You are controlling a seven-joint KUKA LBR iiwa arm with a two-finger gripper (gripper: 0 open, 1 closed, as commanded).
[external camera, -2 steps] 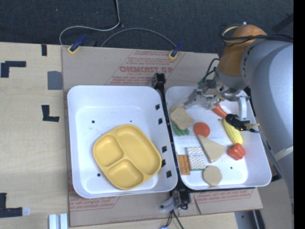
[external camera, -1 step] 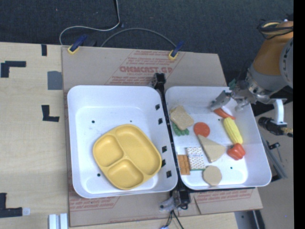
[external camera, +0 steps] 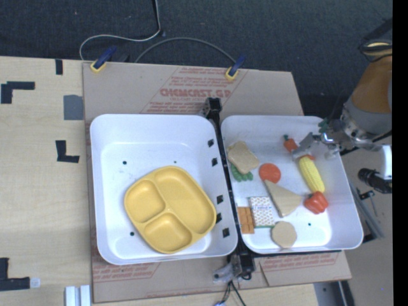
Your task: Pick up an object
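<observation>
1. On the bench (external camera: pixel 38 171), two shallow white bins are sitting side by side on a sheet of brown cardboard (external camera: pixel 191 91), which two clips are holding at its far edge.
2. Lying in the left bin (external camera: pixel 105 132) is a yellow divided plate (external camera: pixel 169 209), resting toward the near side.
3. Sitting in the right bin (external camera: pixel 344 228) is a scatter of toy food, the things on offer for picking.
4. A yellow corn cob (external camera: pixel 312 173) is lying toward the right of that bin, with a small orange carrot piece (external camera: pixel 291 145) just to its far left.
5. A red tomato slice (external camera: pixel 269 172) is lying near the bin's middle, with a tan bread slice (external camera: pixel 243 156) to its left over a bit of green lettuce (external camera: pixel 243 174).
6. A pale cheese wedge (external camera: pixel 284 200) is resting nearer, and a red pepper (external camera: pixel 316 202) is sitting just to its right.
7. Along the near side, a round beige cookie (external camera: pixel 284 234), a speckled square cracker (external camera: pixel 262 210) and a striped orange wafer (external camera: pixel 245 220) are lying close together.
8. Reaching in from the right, the arm is bringing the claw (external camera: pixel 317 139) over the far right part of the right bin, just beyond the corn cob's far end.
9. Whether the claw is parted or closed I cannot tell, and nothing is showing as held in it.
</observation>
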